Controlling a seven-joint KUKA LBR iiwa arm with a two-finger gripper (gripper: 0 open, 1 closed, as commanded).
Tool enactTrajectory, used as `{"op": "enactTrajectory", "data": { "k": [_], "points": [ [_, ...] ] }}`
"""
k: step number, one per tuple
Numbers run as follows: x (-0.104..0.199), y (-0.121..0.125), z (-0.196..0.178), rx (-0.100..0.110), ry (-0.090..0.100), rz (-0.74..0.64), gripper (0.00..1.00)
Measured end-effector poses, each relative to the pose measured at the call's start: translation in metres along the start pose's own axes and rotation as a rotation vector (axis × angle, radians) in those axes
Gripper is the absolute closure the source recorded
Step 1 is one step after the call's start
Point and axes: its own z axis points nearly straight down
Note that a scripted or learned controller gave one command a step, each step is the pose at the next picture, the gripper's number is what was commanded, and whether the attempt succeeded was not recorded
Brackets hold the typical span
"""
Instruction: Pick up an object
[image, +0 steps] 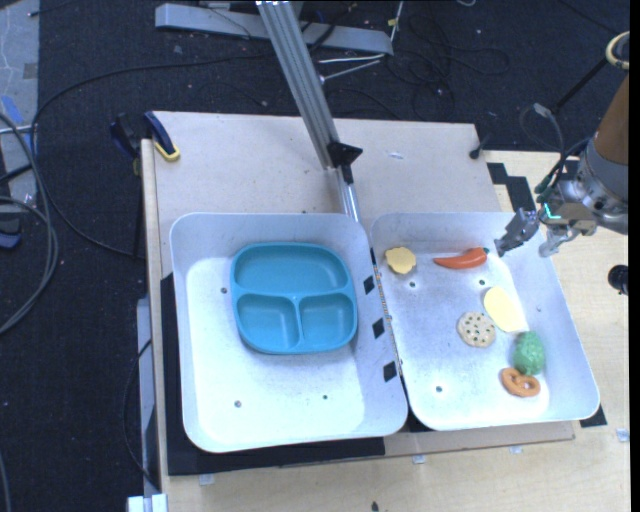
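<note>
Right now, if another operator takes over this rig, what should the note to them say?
Gripper: open, holding nothing, above the upper right edge of the right bin, close to the orange chili pepper.
Things in the right bin: the pepper, a yellow piece, a pale yellow oval, a cookie, a green piece, a pretzel.
Left bin: a blue divided plate.
Done: nothing is picked yet.
Left: go down on one object, probably the pepper, close the gripper and lift.
</note>
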Motion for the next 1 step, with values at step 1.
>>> {"op": "enactTrajectory", "data": {
  "k": [1],
  "points": [
    [0.0000,0.0007,-0.0015,-0.003,-0.001,-0.001,0.00]
  ]
}}
